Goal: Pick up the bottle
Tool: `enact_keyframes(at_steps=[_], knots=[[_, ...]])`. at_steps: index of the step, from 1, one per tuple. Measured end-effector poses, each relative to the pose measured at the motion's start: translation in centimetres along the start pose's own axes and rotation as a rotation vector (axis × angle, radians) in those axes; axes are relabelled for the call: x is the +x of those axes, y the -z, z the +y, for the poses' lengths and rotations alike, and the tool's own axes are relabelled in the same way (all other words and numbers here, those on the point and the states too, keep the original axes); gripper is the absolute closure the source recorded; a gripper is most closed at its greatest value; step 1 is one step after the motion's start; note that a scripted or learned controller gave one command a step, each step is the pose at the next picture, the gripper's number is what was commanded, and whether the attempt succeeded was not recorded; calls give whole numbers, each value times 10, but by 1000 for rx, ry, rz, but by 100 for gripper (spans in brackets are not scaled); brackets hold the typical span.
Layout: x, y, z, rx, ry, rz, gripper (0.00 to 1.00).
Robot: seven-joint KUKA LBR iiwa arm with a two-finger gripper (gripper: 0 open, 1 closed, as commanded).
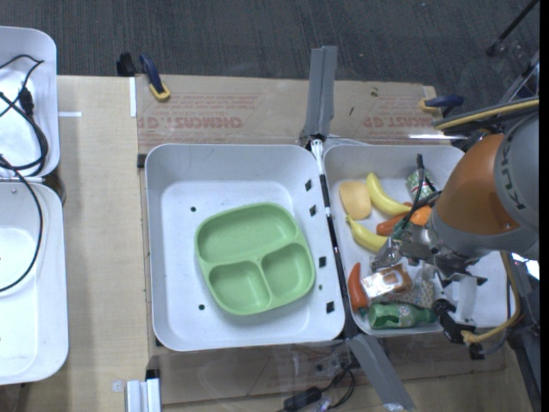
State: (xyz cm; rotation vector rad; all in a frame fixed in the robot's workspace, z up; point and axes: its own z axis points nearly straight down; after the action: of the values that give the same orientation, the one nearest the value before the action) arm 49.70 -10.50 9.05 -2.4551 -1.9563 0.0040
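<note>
The green bottle [400, 317] lies flat, long axis left-right along the right bin's [343, 163] near wall (cap end unclear). The gripper [403, 256] hovers just above it; grip state unreadable.

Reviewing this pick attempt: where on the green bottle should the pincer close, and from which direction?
Grip the green bottle across its mid-body, coming straight down from above. It lies on its side along the right bin's near wall, so the pincer should probably straddle its narrow width; the wall likely blocks a sideways approach.

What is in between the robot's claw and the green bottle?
In the camera view, a small clear packet with brown contents lies between the gripper and the green bottle, which lies on its side at the right bin's near edge.
</note>
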Motion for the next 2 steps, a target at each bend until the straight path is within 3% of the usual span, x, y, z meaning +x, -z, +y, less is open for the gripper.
enact_keyframes(at_steps=[1,2], knots=[[-7,0,-19,-1,-371,1,0],[-83,89,32,0,-432,-1,0]])
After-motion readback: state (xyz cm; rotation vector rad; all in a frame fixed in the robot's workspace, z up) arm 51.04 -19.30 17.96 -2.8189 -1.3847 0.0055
